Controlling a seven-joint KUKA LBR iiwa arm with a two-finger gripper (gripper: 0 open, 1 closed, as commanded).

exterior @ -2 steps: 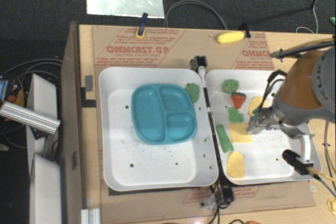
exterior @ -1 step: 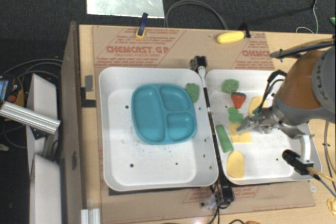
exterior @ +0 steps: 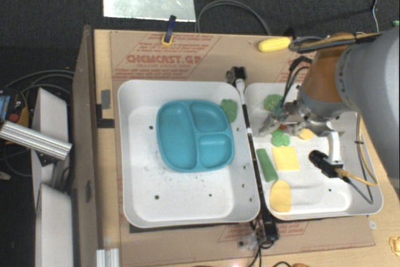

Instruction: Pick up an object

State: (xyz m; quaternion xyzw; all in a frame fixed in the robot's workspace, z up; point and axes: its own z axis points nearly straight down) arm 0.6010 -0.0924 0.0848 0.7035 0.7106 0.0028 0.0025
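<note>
My gripper is low in the upper left part of the right bin, the grey arm reaching in from the right. Just below its tip lies a small green piece with a red spot. A leafy green piece lies just above it. Lower in the same bin are a yellow square, a green stick along the left wall, and a yellow oval. A small yellow piece sits under the wrist. I see nothing held.
The left bin holds a blue divided plate with a green piece at its upper right corner. The divider between the bins runs just left of the gripper. A yellow-handled tool lies on the cardboard behind.
</note>
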